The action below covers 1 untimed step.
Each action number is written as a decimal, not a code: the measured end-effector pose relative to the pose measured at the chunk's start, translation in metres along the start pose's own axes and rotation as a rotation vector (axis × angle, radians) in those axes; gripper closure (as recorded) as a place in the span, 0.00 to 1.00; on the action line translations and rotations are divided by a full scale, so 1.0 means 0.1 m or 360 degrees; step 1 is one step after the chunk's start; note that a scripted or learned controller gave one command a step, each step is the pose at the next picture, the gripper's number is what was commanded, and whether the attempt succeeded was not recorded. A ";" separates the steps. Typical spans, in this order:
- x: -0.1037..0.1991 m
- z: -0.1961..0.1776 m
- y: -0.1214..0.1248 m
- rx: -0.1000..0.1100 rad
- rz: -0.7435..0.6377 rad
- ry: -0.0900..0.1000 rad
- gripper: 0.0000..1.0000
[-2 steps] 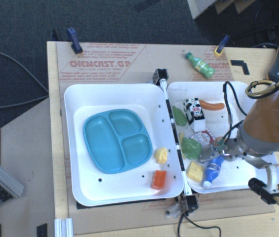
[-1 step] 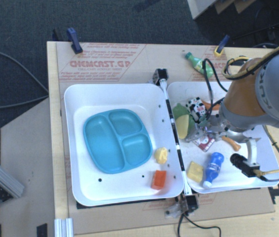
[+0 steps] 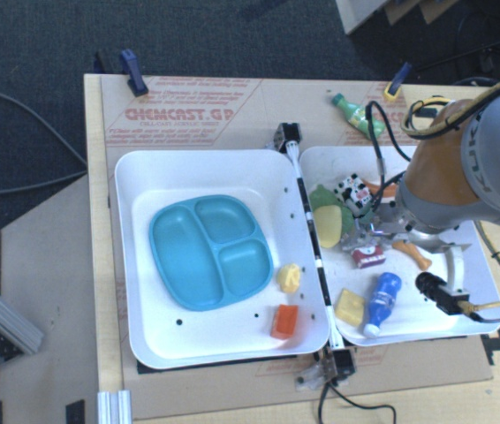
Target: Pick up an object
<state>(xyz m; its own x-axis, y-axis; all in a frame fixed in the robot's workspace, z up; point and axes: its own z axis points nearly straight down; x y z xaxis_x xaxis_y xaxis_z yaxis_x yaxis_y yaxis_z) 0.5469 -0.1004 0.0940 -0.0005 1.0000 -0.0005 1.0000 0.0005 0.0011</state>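
My gripper [image 3: 367, 236] is low inside the right bin [image 3: 462, 321], hanging from the grey arm with its orange band. Directly beneath and in front of it lies a small red and white can [image 3: 369, 257]. A yellow rounded piece [image 3: 329, 225] and a green piece [image 3: 323, 196] lie just to its left. A black and white spotted toy [image 3: 351, 188] sits behind it, and an orange carrot-like piece [image 3: 414, 255] lies to its right. Closer to the front are a blue bottle [image 3: 382, 300] and a yellow block [image 3: 350, 307].
The left bin [image 3: 135, 184] holds a blue divided plate [image 3: 212, 250], a small yellow item [image 3: 290, 277] and an orange-red block [image 3: 284, 321]. A green bottle [image 3: 357, 114] lies on the bench behind the right bin. Cables run along the arm.
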 end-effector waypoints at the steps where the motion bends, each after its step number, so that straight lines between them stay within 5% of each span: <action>1: 0.63 -0.95 0.14 0.0001 -0.0001 0.0002 1.00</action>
